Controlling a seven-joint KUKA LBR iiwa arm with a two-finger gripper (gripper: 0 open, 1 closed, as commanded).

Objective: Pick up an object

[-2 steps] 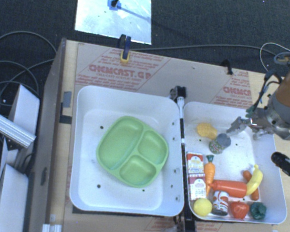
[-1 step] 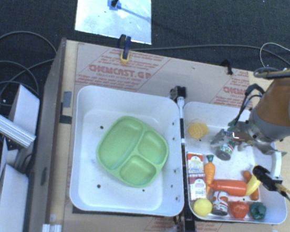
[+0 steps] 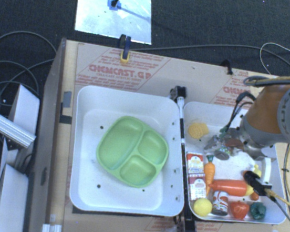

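The big grey robot arm (image 3: 288, 113) with its smooth orange band reaches down into the right shallow white plastic bin (image 3: 274, 217). Its shiny metal gripper (image 3: 221, 147) sits low in that bin, just right of the bumpy round yellow toy (image 3: 198, 129). I cannot tell how the gripper is set or if it has anything.

Below the gripper stands a pointy orange toy carrot (image 3: 209, 173). Left of the carrot lies a flat red and white box (image 3: 195, 173). Right of the carrot lies a long smooth orange-red toy (image 3: 230, 186). Under that sit a round yellow lemon (image 3: 202, 206), a small red and white can (image 3: 220, 203), a red tomato-like toy (image 3: 238, 209) and a small dark green toy (image 3: 258, 210).

The left white bin (image 3: 85, 147) holds a smooth light green plastic plate with three sections (image 3: 132, 151). Both bins sit on the counter (image 3: 140, 70).
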